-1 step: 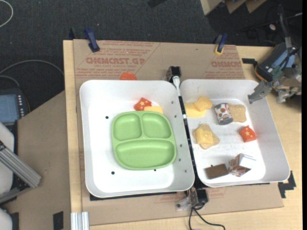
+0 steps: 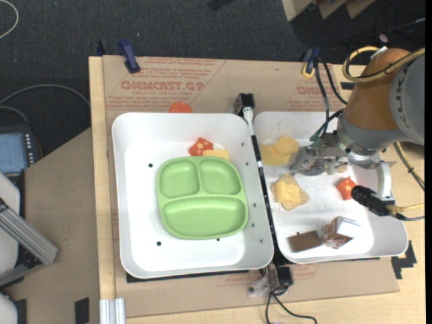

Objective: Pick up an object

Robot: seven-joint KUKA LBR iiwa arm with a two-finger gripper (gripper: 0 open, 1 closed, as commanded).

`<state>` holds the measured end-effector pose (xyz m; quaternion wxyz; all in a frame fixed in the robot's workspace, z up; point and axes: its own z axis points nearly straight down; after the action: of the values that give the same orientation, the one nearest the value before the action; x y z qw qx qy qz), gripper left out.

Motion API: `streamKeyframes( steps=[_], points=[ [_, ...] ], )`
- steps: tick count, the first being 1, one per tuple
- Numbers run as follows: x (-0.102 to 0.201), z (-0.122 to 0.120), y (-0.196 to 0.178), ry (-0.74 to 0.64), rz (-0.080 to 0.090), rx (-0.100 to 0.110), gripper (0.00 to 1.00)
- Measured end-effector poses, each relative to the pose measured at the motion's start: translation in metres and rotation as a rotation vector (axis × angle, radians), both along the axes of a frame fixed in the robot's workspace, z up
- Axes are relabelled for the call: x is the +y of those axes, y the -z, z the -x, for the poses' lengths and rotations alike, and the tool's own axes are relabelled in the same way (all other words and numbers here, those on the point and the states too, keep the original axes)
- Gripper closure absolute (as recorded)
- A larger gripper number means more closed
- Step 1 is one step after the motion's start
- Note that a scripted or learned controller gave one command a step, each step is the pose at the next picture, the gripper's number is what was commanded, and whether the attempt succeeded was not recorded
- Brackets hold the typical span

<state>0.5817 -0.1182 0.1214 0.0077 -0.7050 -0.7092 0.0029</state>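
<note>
Over the right bin (image 2: 385,245), the gripper (image 2: 312,160) hangs low near that bin's far-left part, with the grey arm (image 2: 388,106) and its orange band coming in from the right side. Whether the jaws are spread or pressed together cannot be told; the metal parts blur into one another, and nothing is seen between them.

Several things lie in the right bin. A pale yellow lump (image 2: 278,150) sits just left of the gripper, touching or nearly touching it. A second yellow piece (image 2: 289,193) lies nearer the camera than the gripper, close to the bin's left wall. A small red thing (image 2: 345,188) rests right of that piece, just beside a black part of the arm's fittings. Toward the bin's near edge lie a dark brown block (image 2: 303,241) and, right beside it, a small brown-and-white carton (image 2: 339,231).

Left of the right bin stands the left bin (image 2: 128,201), the two touching along one side. A green divided tray (image 2: 201,198) fills its middle. At the tray's far edge sit a red toy (image 2: 200,146) and a pale yellow bit (image 2: 217,154), just beside each other.
</note>
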Motion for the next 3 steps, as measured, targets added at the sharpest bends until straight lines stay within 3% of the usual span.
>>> streamKeyframes(
  steps=[1, 2, 3],
  points=[
    [0.021, 0.038, 0.021, 0.008, 0.007, -0.019, 0.00],
    [-0.077, -0.047, 0.028, 0.009, 0.014, -0.023, 0.00],
    [-0.012, -0.060, 0.034, 0.000, 0.008, -0.019, 0.00]
  ],
)
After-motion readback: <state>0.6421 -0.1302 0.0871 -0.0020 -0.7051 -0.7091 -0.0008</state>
